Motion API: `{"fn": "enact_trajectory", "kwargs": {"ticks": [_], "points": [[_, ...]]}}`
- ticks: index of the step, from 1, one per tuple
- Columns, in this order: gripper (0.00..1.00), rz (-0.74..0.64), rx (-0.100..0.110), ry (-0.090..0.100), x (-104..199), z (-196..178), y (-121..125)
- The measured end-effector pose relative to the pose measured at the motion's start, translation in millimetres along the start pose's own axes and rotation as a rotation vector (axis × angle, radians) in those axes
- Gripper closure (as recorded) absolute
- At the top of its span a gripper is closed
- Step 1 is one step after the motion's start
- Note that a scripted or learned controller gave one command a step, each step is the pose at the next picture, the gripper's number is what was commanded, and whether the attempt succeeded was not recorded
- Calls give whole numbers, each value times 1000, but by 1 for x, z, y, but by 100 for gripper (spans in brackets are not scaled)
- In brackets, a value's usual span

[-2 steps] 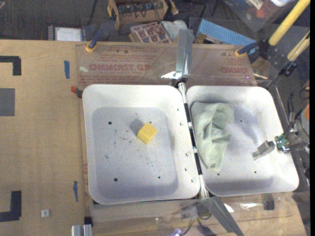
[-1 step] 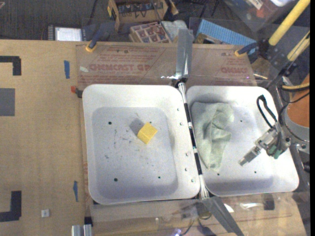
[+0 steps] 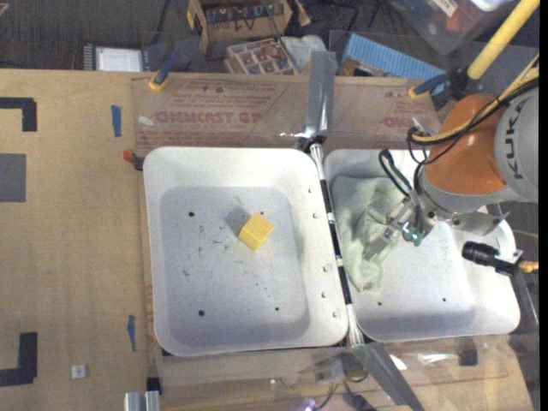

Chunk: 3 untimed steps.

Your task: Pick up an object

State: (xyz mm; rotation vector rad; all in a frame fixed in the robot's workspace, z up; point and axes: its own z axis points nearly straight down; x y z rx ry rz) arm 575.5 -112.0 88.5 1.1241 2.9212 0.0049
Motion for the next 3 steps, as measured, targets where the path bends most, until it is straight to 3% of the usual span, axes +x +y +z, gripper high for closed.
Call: {"fn": "enact_trajectory", "kwargs": {"ticks": [1, 2, 3], "points": [[100, 3, -4, -4, -1, -11, 0], [100, -243, 3, 5, 5, -97, 27], [100, -245, 1, 5, 61, -98, 121]]}}
